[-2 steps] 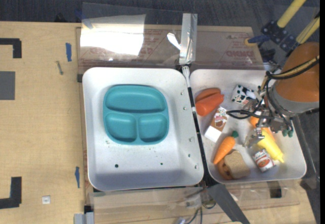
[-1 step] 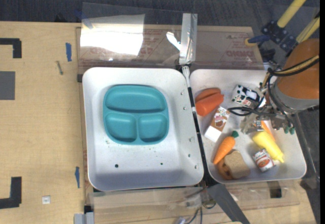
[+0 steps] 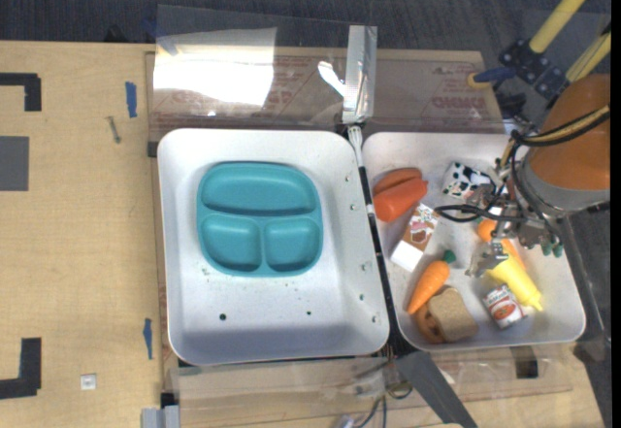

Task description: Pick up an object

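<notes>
Camera view, nearest edge first: a bread slice (image 3: 448, 316) and a small can (image 3: 502, 306) lie just below the pincer (image 3: 497, 244), with a carrot (image 3: 428, 284) to its left and a yellow piece (image 3: 517, 279) partly under it. Whether the pincer is wide or narrow I cannot tell; cables hide it. Farther left sits a red pepper (image 3: 398, 193); the small carton's (image 3: 420, 226) print is unreadable. A cow-print toy (image 3: 464, 181) lies beyond.

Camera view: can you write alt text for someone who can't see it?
Seen from above, the arm's gripper hangs over the right bin, among toy food: a carrot, a yellow piece, a small can. The left bin holds a teal divided plate.
</notes>
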